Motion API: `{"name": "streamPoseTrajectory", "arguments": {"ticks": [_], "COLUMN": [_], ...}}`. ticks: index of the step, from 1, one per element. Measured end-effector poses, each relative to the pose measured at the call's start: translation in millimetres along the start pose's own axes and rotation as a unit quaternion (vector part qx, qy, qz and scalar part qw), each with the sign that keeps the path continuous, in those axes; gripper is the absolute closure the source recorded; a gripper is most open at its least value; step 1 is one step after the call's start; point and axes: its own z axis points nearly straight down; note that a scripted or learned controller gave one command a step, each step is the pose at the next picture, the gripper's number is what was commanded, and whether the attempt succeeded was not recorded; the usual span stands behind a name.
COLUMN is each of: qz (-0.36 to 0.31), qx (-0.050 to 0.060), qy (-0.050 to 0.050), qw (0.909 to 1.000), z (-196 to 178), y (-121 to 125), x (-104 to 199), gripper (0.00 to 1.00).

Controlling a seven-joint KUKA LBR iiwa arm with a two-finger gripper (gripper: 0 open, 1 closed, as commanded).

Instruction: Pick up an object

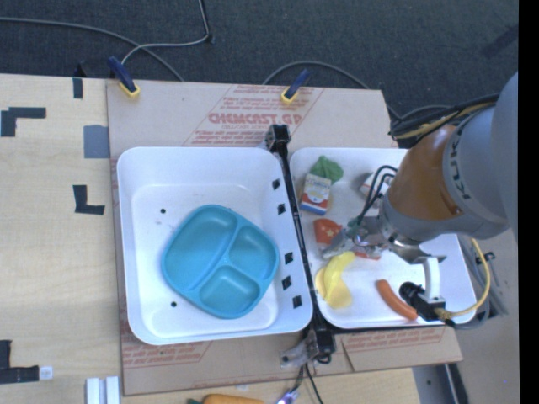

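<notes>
Judging from how things lay, the pick was only begun and nothing had been lifted: every item in the right bin (472, 289) rested on its floor. The arm (446, 183) reached in from the right, its orange band above the wrist, and the end effector (352, 241) sat low over the middle of that bin, just beside a small red object (327, 228) and just above a yellow banana-like toy (335, 280). Whether it touched either one could not be told, since its tip was small and dark against the clutter; how wide it stood could not be told either, and nothing showed plainly gripped in it. Further up the bin lay a green toy (325, 168) and a small carton (315, 194); an orange carrot-like piece (394, 299) lay near the lower rim. The left bin (139, 225) on the desk held a blue divided plate (221, 261), well apart from the arm. Left to do, as it seemed, were closing on one object, most likely the red or yellow one, and raising it clear.
</notes>
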Motion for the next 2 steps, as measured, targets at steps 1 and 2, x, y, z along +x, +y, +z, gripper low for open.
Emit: {"name": "streamPoseTrajectory", "arguments": {"ticks": [1, 2], "qz": [0.000, 0.000], "qx": [0.004, 0.008], "qy": [0.000, 0.002], "qw": [1.0000, 1.0000], "z": [1, 4], "y": [30, -18], "x": [15, 11], "gripper": [0.00, 0.00]}}
